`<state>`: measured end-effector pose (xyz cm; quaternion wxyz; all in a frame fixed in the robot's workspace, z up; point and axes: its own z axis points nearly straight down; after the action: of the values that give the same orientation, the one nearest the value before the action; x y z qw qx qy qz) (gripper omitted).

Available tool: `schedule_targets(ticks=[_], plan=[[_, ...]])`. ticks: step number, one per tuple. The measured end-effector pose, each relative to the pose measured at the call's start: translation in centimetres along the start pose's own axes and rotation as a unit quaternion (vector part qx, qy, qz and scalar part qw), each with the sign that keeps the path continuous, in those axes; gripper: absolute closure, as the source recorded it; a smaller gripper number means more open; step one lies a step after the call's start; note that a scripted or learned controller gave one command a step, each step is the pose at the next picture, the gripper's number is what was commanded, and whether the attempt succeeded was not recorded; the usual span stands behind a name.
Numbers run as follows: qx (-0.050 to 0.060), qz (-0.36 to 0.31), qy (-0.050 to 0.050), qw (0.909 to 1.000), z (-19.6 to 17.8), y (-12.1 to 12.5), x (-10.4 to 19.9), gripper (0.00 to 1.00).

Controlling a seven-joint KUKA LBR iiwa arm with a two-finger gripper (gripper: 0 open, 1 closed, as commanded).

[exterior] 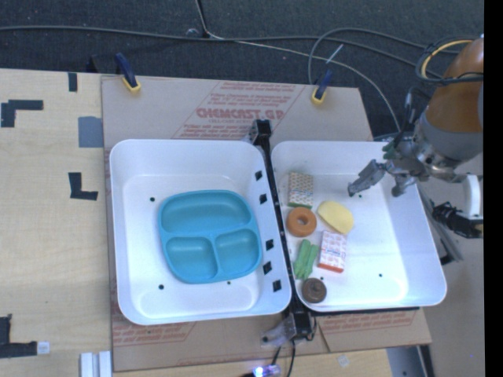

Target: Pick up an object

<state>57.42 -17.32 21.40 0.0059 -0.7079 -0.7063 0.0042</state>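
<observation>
Several small objects lie in the left part of the right bin: a patterned beige block, an orange-brown ring, a yellow lump, a green piece, a red-and-white packet and a dark brown disc. My gripper hangs over the upper right part of that bin, to the right of the yellow lump and apart from it. It is open, and nothing is between its fingers.
The left bin holds a blue three-compartment tray. A black divider with clips runs between the bins. Cables trail behind the bench, and the arm's grey and orange wrist rises at the right.
</observation>
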Motion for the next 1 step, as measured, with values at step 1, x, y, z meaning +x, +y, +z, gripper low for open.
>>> schedule_targets(ticks=[1], plan=[[-0.006,-0.002,-0.001,1.0,-0.76,0.28,0.04,0.0]])
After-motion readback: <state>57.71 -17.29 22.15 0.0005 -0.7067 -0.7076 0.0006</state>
